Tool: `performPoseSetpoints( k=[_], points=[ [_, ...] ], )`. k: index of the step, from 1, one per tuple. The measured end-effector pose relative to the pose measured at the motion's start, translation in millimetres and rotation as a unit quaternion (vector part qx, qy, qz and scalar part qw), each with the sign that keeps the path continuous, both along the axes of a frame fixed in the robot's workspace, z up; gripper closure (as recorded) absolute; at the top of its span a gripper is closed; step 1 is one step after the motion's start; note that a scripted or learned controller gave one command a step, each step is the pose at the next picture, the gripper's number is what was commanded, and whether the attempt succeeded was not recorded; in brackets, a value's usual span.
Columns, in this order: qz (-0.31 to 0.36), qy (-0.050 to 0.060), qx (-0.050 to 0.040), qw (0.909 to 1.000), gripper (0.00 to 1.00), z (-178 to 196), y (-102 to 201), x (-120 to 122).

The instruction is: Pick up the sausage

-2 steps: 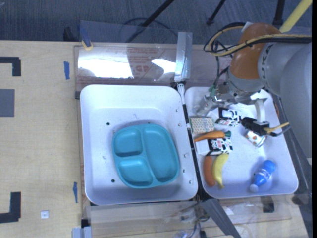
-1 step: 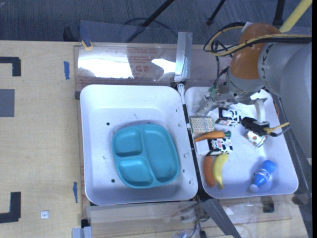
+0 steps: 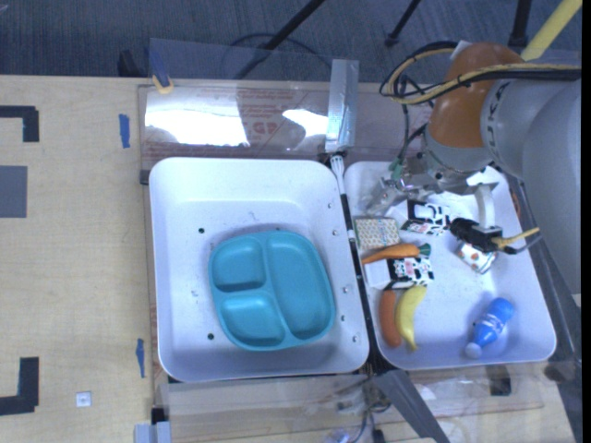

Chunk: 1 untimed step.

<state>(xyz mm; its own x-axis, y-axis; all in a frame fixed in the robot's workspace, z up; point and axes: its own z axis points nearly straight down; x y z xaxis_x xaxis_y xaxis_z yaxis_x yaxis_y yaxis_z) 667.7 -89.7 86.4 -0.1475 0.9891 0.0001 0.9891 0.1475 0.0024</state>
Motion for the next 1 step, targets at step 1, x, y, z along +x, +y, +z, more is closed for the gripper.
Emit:
performPoseSetpoints(
  k=[1],
  points=[
    [0.000, 0.000, 0.0000, 1.0000, 0.00, 0.0, 0.0, 0.0]
  ],
)
